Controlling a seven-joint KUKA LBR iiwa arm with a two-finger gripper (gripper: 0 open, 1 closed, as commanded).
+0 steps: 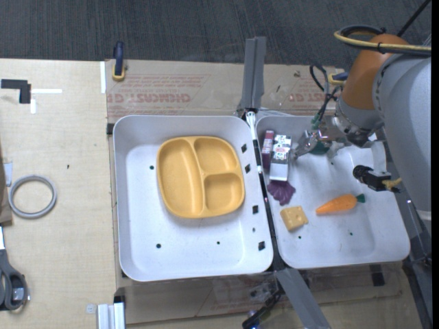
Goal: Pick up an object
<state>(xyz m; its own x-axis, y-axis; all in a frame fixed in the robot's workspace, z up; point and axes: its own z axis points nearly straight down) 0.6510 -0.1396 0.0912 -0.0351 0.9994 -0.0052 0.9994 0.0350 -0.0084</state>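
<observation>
Currently my gripper point(309, 142) hovers, fingers spread and empty, beside the small carton point(280, 157) in the right bin point(384, 249). I judge it light, stiff; grip its long sides.

**Bench Layout**

Two bins sit side by side. The left bin point(137, 252) holds a divided plate point(201, 177). In the right bin point(343, 249), a small carton point(280, 157) lies along the left wall, with a cracker point(294, 218) nearer the front and a carrot point(337, 205) to its right.
</observation>
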